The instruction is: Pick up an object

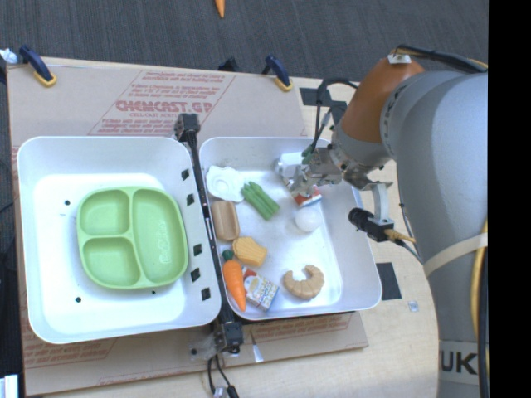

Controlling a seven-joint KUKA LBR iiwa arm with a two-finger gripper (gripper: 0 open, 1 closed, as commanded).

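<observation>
My gripper point(300, 177) is low in the upper right part of the right bin point(353, 259), reaching in from the right. Directly under it lies a small red and white item point(309, 196), partly hidden by the gripper, and I cannot tell whether the two touch. A white egg point(307, 219) rests just below that. A green bean pod point(260, 200) lies to the gripper's left, beside a white round piece point(222, 182). Lower in the bin are a bread roll point(225, 220), a yellow wedge point(249, 251), a carrot point(235, 284), a small carton point(261, 292) and a croissant point(304, 282).
The left bin point(41, 297) holds a green divided plate point(133, 237). A black clip divider point(199, 214) runs between the bins. The grey arm point(431, 156) covers the bench to the right. A cardboard sheet point(166, 98) lies behind the bins.
</observation>
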